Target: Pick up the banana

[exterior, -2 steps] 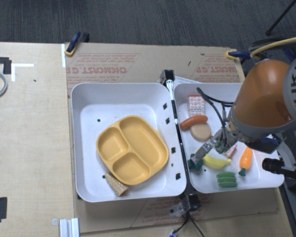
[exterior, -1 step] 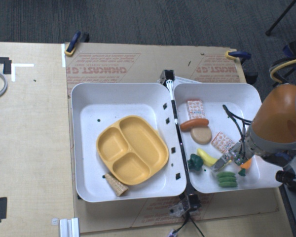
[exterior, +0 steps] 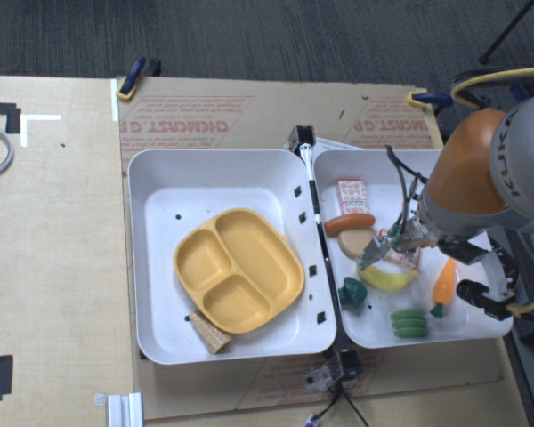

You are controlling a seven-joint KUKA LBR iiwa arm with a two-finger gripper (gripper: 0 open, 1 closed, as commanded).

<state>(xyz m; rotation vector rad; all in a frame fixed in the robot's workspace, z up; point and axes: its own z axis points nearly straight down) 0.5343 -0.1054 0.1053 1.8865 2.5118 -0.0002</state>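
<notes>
The yellow banana [exterior: 389, 279] lies in the right bin [exterior: 374, 327], near its middle front. My gripper [exterior: 384, 250] hangs right over the banana's upper edge, coming in from the right under the orange-banded wrist. Its metal fingers [exterior: 371, 256] point down and left and reach the fruit's top side. The banana's far side is hidden beneath them.
Around the banana in the right bin lie a sausage [exterior: 349, 223], a tan bread slice [exterior: 356, 242], a small carton [exterior: 351, 194], a dark green piece [exterior: 353, 293], a green pepper-like item [exterior: 409, 323] and a carrot [exterior: 443, 283]. The left bin [exterior: 160, 185] holds a yellow divided plate [exterior: 238, 269] and a cracker [exterior: 210, 334].
</notes>
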